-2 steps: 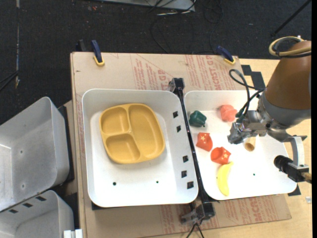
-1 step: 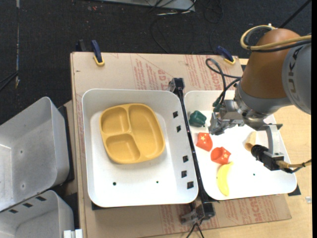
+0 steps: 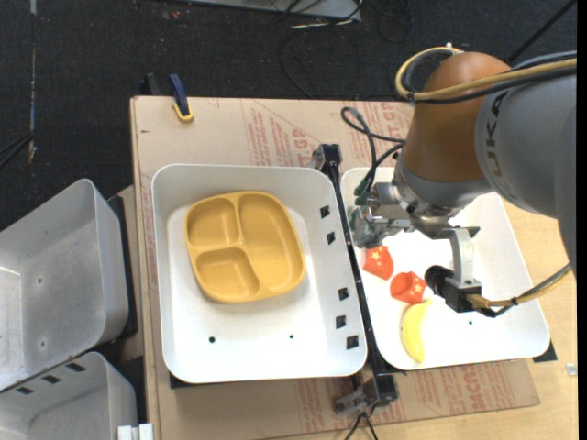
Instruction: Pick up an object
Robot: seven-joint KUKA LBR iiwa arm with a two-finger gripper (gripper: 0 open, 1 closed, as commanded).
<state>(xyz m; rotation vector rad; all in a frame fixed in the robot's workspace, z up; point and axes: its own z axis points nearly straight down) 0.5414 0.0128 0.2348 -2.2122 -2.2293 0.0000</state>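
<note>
Currently the pick is not completed: the hand (image 3: 374, 232) is low in the right bin (image 3: 514, 328), finger state indeterminable, while two red pieces (image 3: 379, 262) (image 3: 408, 287) and the banana (image 3: 415, 330) lie on the bin floor, ungrasped

Hand (image 3: 374, 230) over right bin (image 3: 514, 337), above red pieces (image 3: 378, 262).

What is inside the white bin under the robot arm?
Inside the right bin lie two red pieces and a yellow banana. The arm covers the bin's far part, so anything lying there is hidden.
</note>
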